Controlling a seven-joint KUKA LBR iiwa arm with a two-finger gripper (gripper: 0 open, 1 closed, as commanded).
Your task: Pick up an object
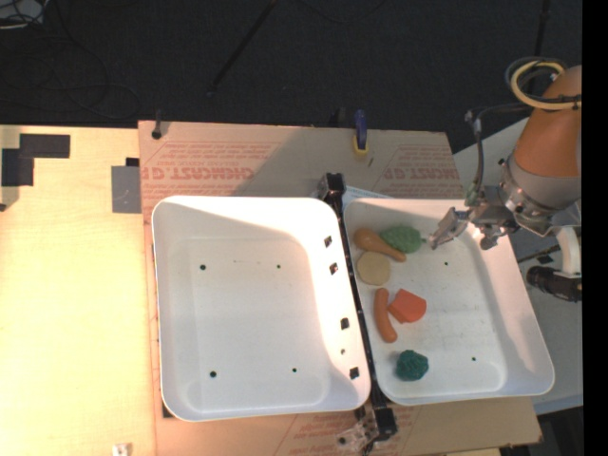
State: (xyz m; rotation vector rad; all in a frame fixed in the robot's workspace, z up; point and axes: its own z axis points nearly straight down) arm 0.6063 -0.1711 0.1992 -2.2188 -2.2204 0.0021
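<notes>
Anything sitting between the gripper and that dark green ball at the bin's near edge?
In the camera view, the gripper and the dark green ball have bare white floor of the right bin between them; the orange block lies just left of that line.

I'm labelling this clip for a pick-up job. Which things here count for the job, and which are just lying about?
Job: gripper; right bin with green piece, two orange pieces, tan disc, red block, teal ball.

Lying about: left bin, cardboard, blue clamp.

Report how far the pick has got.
Done: nothing is lifted. All the objects, including the green piece, the orange block and the dark green ball, lie in the right bin. In hand: the gripper hangs beside the green piece. Left: grasp and lift.
</notes>
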